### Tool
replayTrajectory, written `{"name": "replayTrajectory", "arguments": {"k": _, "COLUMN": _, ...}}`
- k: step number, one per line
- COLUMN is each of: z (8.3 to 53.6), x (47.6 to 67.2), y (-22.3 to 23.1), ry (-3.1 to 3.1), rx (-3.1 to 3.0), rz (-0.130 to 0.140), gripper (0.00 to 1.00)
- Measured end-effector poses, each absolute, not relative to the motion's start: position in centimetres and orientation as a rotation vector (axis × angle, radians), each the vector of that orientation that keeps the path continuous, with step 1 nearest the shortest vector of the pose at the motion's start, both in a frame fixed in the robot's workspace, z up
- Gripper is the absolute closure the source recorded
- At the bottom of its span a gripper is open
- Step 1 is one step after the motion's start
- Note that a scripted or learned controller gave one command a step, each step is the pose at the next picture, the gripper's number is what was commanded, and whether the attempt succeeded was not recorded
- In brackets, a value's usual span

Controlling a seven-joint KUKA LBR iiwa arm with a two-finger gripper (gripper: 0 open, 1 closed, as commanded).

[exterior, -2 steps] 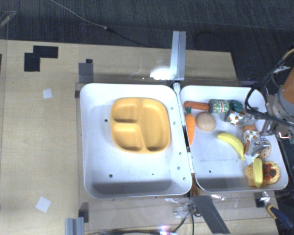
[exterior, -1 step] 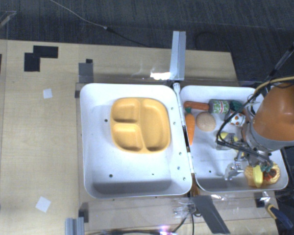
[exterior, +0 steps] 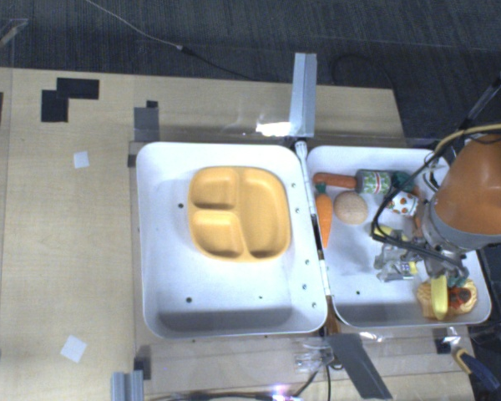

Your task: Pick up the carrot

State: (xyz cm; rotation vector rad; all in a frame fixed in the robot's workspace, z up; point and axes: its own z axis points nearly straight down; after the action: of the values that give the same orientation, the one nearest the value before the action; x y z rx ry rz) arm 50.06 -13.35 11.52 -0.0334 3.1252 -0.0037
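My feed is evenly bright and fairly sharp, with soft shadows inside the left bin point(exterior: 163, 224). I see glare on the metal post point(exterior: 303, 98) and floor beyond the bench point(exterior: 58, 249) staying dim.

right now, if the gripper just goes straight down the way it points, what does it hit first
Probably the bare floor of the right bin. The gripper hangs apart from the carrot, though depth is unclear.

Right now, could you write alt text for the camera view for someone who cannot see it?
The arm's end effector hangs over the right bin, apart from the carrot lying along the bin's left wall. The left bin holds a yellow divided tray.
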Motion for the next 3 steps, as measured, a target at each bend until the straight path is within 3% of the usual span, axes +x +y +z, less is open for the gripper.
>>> {"name": "replayTrajectory", "arguments": {"k": 1, "z": 12.2, "x": 49.6, "y": -9.3, "ry": 3.131, "rx": -0.132, "rz": 0.001, "gripper": 1.00}}
{"name": "replayTrajectory", "arguments": {"k": 2, "z": 12.4, "x": 49.9, "y": -10.6, "ry": 3.133, "rx": 0.064, "rz": 0.000, "gripper": 1.00}}
{"name": "replayTrajectory", "arguments": {"k": 3, "z": 13.6, "x": 48.9, "y": -10.3, "ry": 3.133, "rx": -0.003, "rz": -0.001, "gripper": 1.00}}
